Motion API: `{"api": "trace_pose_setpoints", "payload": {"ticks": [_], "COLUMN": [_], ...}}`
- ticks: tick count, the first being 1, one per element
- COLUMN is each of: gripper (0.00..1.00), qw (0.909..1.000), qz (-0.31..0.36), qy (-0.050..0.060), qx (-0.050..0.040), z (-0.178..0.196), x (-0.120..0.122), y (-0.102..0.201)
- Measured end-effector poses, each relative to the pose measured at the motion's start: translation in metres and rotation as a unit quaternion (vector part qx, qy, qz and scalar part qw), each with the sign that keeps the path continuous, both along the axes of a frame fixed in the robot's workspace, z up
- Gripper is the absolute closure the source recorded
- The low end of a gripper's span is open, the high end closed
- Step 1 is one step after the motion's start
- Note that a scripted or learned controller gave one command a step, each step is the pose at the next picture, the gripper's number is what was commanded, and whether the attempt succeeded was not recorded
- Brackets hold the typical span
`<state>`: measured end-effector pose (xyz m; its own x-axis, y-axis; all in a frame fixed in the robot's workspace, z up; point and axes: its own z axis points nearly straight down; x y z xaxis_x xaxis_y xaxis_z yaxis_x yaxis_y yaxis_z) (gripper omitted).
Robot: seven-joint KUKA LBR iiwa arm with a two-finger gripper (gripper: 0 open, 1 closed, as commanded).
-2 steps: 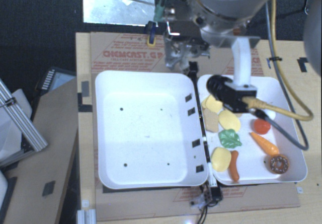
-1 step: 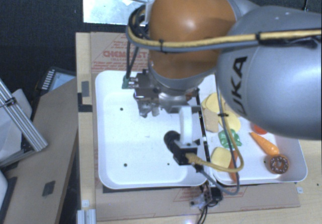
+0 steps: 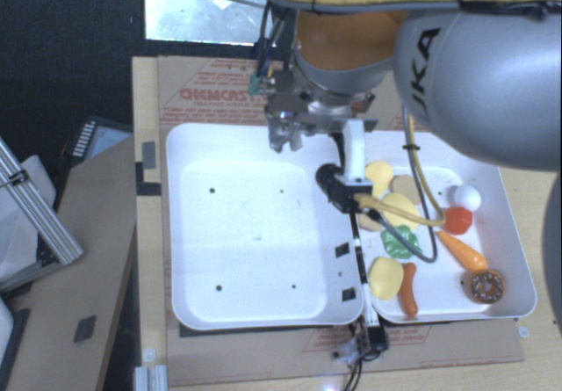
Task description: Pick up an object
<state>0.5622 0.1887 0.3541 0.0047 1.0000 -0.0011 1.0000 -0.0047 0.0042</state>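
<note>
My gripper [image 3: 284, 133] hangs over the far rim of the left white bin [image 3: 189, 231], near the divider between the bins; nothing shows in its grasp. The right bin [image 3: 518, 279] holds toy food: a yellow piece [image 3: 379, 174] at its far left, another yellow piece [image 3: 400, 206], a green leafy piece [image 3: 399, 244], a yellow lump [image 3: 385, 276], an orange sausage [image 3: 409, 289], a carrot [image 3: 462, 250], a red tomato [image 3: 458, 220], a white ball [image 3: 466, 198] and a chocolate donut [image 3: 486, 286]. All lie to the right of the gripper and nearer the camera.
The arm's big grey and orange body covers the upper right of the view and the right bin's far edge. Both bins rest on a cardboard sheet [image 3: 202, 90]. A metal rail [image 3: 35, 213] lies off the bench at the left.
</note>
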Motion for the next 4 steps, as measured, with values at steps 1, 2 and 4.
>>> {"api": "trace_pose_setpoints", "payload": {"ticks": [1,2,4], "gripper": [1.00,1.00,1.00], "qw": [1.0000,1.0000,1.0000], "qz": [0.005,0.004,0.005], "qy": [0.006,-0.007,0.002], "qx": [-0.0006,0.0041,0.0012], "z": [-0.117,0.057,0.181], "x": [0.026,0.027,-0.078], "y": [0.047,0.039,0.046]}}
